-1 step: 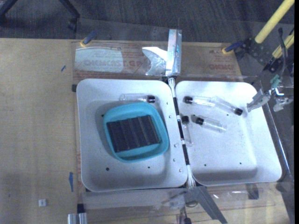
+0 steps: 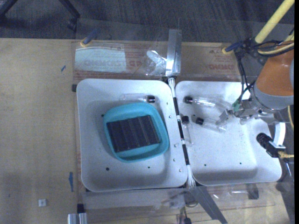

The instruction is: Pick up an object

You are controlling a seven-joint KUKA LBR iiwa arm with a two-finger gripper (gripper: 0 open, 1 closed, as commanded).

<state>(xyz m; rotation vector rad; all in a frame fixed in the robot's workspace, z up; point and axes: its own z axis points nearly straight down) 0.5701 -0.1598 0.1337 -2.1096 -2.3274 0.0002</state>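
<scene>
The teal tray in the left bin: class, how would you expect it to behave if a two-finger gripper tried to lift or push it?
The teal tray looks like rigid moulded plastic, so probably stiff. It sits low and wide, so it would likely slide rather than tip if pushed. Its rounded, smooth rim may be slippery and is probably too broad for narrow jaws except at an edge.

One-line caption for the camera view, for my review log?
Arm's gripper low over the right bin beside clear tubes with black caps; the left bin holds a teal tray.
</scene>
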